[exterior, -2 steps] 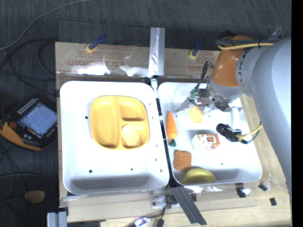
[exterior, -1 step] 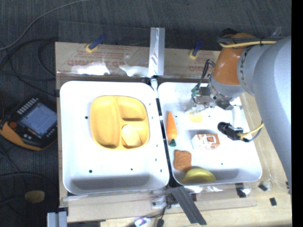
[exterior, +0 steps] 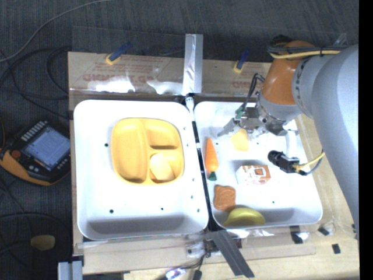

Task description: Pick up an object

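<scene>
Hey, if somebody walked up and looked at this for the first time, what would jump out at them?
Probably the big yellow divided tray lying in the left bin. Next, the grey arm's orange band over the right bin, its pincer right above a pale yellow wedge. A carrot lies along that bin's left wall.

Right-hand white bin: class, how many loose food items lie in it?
5: pale yellow wedge under the gripper, orange carrot by the left wall, white-orange carton, brown piece, yellow-green fruit. The arm may hide more.
</scene>
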Available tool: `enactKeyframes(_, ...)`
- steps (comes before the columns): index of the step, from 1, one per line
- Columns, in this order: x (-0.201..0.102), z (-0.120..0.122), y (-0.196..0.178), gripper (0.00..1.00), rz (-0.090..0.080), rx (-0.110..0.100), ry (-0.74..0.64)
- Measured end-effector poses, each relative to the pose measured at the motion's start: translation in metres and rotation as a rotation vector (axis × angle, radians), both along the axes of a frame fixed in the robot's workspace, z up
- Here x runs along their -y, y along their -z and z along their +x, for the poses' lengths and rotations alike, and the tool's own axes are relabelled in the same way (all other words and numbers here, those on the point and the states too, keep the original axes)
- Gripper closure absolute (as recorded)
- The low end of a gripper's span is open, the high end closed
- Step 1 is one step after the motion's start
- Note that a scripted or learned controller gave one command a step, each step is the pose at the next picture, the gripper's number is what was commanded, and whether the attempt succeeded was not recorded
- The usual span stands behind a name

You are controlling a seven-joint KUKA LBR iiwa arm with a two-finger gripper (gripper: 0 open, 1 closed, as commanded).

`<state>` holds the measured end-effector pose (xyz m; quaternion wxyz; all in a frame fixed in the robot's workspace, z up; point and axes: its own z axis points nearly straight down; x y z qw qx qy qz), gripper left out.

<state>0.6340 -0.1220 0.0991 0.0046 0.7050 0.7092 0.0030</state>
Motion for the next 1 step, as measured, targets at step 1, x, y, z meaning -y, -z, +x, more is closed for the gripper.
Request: enactKeyframes(1,-0.0059,-0.004,0.0095,0.0,-0.005,-0.001,-0.012)
